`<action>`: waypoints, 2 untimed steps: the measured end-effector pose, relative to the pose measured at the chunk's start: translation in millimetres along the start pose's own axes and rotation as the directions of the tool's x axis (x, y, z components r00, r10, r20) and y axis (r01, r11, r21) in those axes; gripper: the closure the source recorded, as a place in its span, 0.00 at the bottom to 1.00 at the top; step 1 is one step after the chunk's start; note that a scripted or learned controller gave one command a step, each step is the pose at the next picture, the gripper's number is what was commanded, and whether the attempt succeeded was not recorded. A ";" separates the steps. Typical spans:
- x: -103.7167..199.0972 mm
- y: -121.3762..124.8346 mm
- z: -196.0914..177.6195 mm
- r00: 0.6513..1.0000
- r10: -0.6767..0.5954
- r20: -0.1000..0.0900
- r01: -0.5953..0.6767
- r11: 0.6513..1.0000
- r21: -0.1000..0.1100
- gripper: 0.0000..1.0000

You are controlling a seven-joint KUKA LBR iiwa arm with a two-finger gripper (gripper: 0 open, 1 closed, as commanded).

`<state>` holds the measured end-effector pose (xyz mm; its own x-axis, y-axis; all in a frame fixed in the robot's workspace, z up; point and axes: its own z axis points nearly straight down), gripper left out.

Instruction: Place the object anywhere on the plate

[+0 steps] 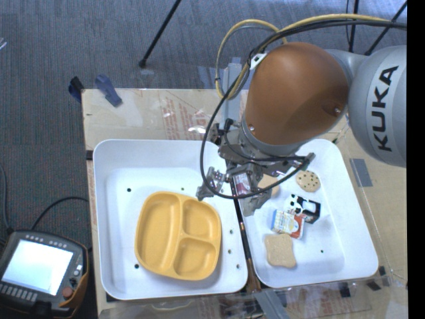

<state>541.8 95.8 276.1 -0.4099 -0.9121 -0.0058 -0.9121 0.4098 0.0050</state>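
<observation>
The slice of toast point(280, 250) lies flat in the right bin point(345, 244), looking light, stiff and crumbly, best pinched across its edges. The tool point(229, 190) hangs near the bins' divide; its opening cannot be told. The plate point(178, 243) sits in the left bin point(116, 178).

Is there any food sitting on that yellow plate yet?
No. The yellow plate lies bare in the left bin, while the toast and cookie are in the right bin.

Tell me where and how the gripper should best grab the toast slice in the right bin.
Probably straight down from above, closing across the narrower side edges of the toast slice. It lies flat on the floor of the right bin, apart from the carton, so its sides look free for the fingers.
</observation>
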 end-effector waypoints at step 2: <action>0.0 0.0 0.0 1.000 0.000 0.000 0.000 1.000 0.000 0.00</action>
<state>541.8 95.8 276.1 -0.4099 -0.9121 -0.0058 -0.9121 0.4098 0.0050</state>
